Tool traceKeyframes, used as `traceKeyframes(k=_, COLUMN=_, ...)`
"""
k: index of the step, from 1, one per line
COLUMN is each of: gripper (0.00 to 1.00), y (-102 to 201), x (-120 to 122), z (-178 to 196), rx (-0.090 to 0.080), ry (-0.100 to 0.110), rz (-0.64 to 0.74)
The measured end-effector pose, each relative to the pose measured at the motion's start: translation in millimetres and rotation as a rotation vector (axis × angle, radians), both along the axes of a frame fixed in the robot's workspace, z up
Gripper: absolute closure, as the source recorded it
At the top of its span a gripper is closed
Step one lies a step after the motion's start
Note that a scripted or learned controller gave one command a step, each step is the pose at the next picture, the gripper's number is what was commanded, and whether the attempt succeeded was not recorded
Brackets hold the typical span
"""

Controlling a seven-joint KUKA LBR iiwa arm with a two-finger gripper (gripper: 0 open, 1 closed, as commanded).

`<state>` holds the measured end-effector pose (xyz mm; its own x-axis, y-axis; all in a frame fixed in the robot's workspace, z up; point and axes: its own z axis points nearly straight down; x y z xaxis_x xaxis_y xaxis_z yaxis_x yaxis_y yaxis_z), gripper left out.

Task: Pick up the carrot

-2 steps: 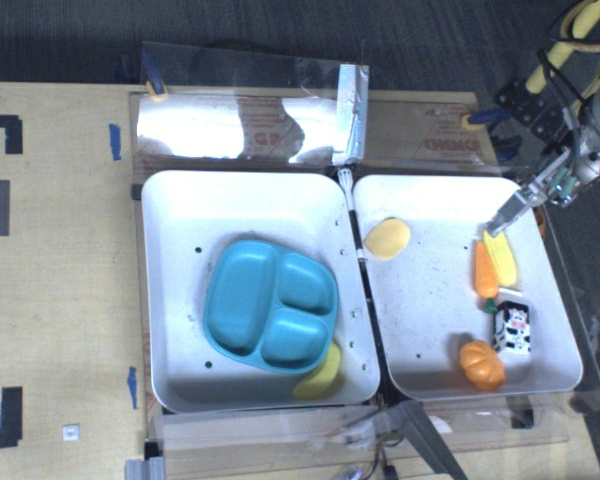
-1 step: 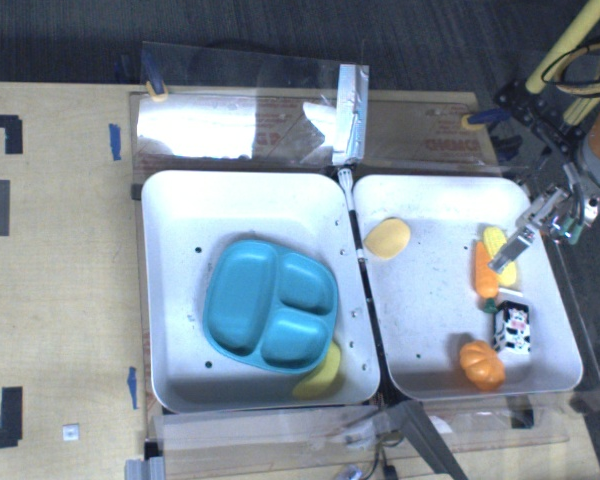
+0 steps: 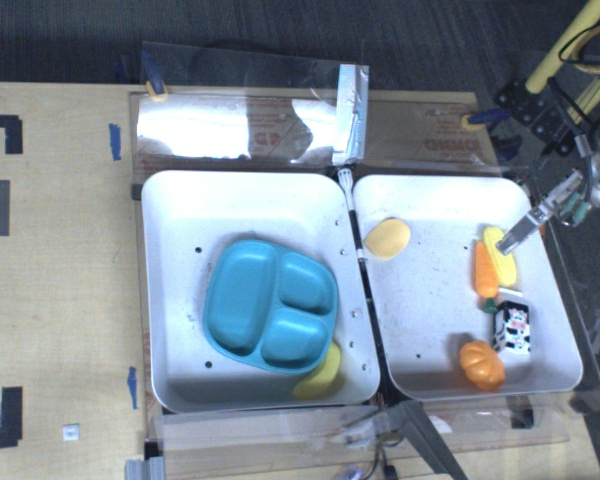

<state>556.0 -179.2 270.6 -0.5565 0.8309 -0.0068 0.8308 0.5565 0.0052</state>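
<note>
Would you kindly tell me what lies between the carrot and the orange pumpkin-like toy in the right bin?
In the camera view, a small black-and-white cow-patterned carton lies between the carrot and the orange toy.

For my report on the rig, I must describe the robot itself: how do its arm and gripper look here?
At the frame's upper right, a yellow bar and yellow cables run among dark fittings. Below them the metallic grey gripper shows slim, pale fingers and a small teal patch on its body. Finer details are too small to tell.

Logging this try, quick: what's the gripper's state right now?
Gripper: state cannot be told; it sits at the carrot in the right bin.
</note>
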Motion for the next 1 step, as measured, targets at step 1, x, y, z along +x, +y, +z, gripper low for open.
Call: traceKeyframes(k=1, gripper=0.00, y=24.5, x=6.0, z=-38.7, rx=0.004, ry=0.011, rz=0.061)
